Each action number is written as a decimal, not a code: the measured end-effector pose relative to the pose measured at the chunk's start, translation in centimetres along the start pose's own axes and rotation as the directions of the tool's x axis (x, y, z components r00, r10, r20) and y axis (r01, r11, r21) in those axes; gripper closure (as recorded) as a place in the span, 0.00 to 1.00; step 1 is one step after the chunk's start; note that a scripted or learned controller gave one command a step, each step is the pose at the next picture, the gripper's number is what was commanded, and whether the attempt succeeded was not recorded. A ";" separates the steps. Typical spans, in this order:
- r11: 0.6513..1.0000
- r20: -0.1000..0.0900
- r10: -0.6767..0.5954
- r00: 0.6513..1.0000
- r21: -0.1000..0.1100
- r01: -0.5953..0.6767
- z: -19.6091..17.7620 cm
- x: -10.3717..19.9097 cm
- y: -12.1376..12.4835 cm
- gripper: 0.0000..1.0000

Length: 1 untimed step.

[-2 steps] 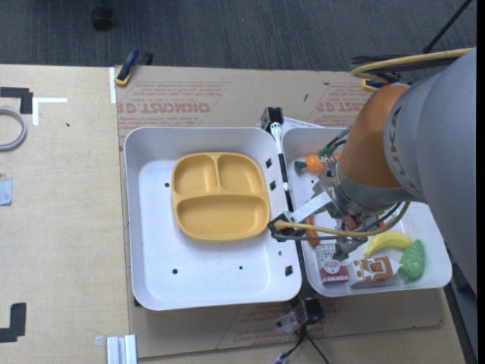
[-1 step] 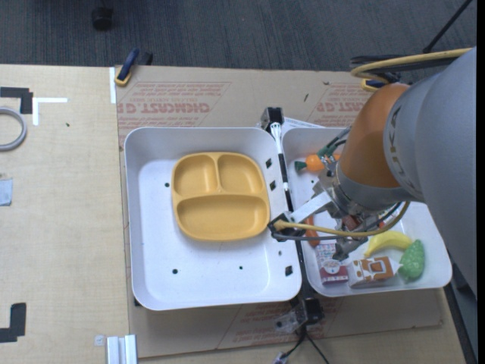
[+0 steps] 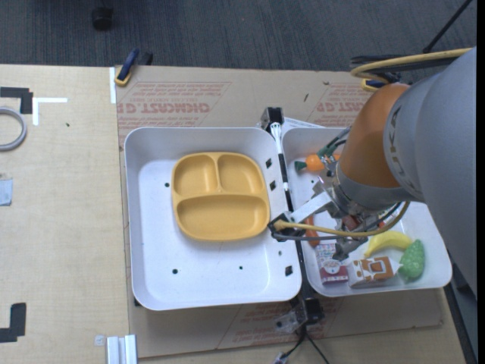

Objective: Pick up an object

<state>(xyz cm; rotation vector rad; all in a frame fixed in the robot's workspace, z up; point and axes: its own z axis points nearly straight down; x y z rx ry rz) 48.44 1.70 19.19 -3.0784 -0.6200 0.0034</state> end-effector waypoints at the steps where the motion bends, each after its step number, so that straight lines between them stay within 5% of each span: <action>1: 1.000 0.000 0.000 1.000 0.000 0.000 0.0 0.0 0.0 0.00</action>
